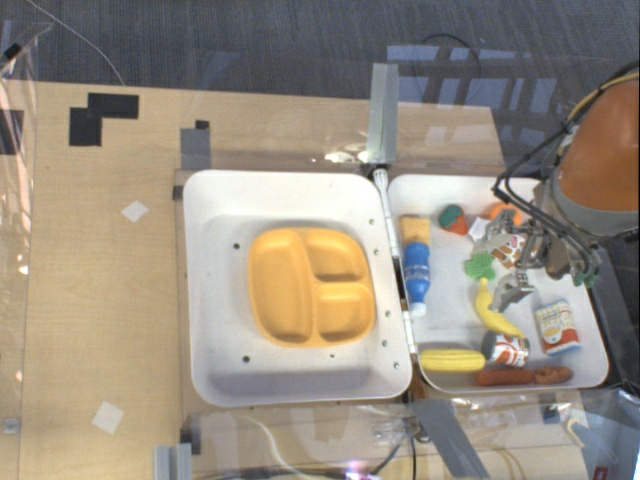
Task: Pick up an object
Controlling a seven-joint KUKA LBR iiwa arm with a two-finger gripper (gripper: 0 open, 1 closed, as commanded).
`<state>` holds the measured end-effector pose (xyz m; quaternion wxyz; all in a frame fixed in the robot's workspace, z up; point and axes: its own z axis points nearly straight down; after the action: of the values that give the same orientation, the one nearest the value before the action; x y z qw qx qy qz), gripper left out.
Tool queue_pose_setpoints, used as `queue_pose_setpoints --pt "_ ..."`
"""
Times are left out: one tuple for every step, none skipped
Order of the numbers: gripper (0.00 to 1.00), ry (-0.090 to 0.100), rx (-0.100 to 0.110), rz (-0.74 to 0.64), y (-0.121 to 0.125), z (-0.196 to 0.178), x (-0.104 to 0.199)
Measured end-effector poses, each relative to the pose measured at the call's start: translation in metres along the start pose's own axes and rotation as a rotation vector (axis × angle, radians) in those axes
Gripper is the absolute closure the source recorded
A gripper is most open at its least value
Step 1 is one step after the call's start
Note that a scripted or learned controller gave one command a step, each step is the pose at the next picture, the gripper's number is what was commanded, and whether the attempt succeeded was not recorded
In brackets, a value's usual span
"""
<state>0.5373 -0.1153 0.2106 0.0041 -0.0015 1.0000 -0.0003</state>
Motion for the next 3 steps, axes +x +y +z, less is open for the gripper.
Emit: queue_pose_setpoints --pt "0.0 0.008 -0.001 0.316 0.014 0.115 -0.078" --pt "0.0 0.0 -0.001 0.317 0.012 0.111 -0.08" --pt "0.0 -0.005 0.001 0.114 -0.015 0.105 -0.098"
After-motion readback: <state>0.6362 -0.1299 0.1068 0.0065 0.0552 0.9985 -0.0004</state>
